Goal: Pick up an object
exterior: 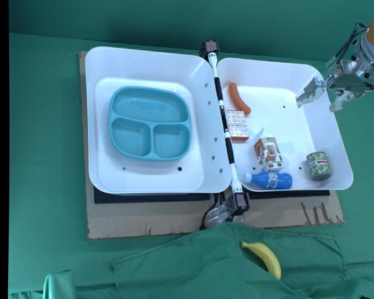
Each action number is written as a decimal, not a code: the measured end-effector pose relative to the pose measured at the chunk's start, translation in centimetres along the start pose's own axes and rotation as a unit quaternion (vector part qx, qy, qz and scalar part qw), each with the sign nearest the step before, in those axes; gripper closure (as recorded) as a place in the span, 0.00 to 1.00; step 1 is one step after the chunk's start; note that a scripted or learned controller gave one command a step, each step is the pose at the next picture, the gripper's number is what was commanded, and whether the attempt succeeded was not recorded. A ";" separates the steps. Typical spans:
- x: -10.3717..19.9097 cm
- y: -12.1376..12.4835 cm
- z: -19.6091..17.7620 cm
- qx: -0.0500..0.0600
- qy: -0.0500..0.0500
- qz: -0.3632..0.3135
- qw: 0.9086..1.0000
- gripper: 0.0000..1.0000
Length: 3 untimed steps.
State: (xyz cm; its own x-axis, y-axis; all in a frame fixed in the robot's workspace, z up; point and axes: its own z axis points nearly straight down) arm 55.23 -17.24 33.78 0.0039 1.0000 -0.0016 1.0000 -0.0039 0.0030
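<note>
The bench (50, 136) is covered in green cloth, and on it sit two white bins side by side. The left bin (112, 64) holds a blue divided plate (151, 123). The right bin (327, 139) holds the candidates for picking: a blue bottle (271, 180) lying at the near edge, a small carton (268, 152) standing just behind it, a flat box (237, 125) by the divider, a sausage (239, 98) toward the far left corner, and a green can (318, 166) in the near right corner. A banana (263, 258) lies outside the bins on the near cloth.

Risks, as I judge them: the bottle and carton sit almost touching, so a descent on either could knock the other or close on both. The can stands close to the bin wall, which could block a finger. The bottle and sausage are round and could roll out of a pinch.

The arm enters from the far right, its wrist above the right bin's far right rim. The gripper (320, 97) hangs there with its fingers (307, 92) spread apart and nothing between them, well apart from every object.
</note>
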 end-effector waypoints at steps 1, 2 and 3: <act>-1.6 -4.8 9.0 0.005 0.001 0.002 1.000 0.00; -1.6 -4.4 7.3 -0.003 -0.002 0.002 1.000 1.00; -1.7 -4.3 6.1 -0.006 -0.003 0.003 1.000 1.00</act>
